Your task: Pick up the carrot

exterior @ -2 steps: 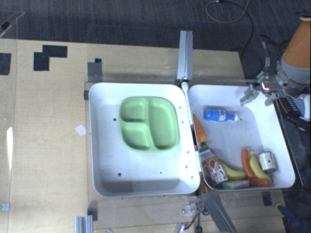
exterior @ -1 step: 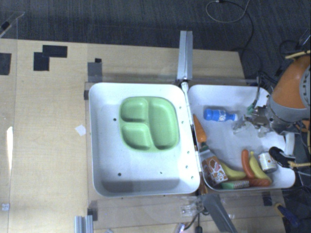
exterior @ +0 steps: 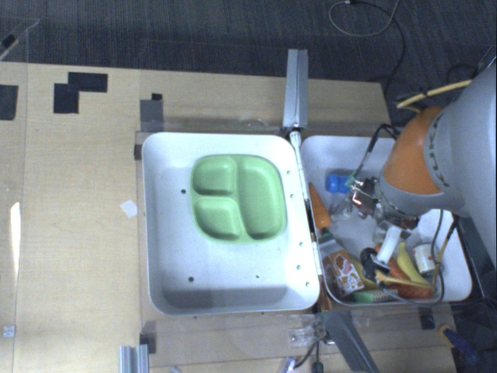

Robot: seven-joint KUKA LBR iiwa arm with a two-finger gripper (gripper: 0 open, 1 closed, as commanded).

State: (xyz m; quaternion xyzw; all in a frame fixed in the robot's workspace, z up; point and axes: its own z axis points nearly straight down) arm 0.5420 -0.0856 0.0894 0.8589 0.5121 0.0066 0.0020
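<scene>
Orange carrot [exterior: 318, 205] hugs the right bin's [exterior: 311, 158] left wall — hand [exterior: 384, 247] apart.

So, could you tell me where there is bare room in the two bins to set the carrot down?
The left bin has bare white floor all around the green divided plate, widest along its near edge. The right bin is crowded: the carrot lies against its left wall, food items fill the near end, and the arm hangs over the rest.

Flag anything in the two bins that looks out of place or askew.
The orange carrot lies tilted against the left wall of the right white bin, apart from the clutter heaped in its lower corner. The green divided plate sits slightly skewed.
</scene>
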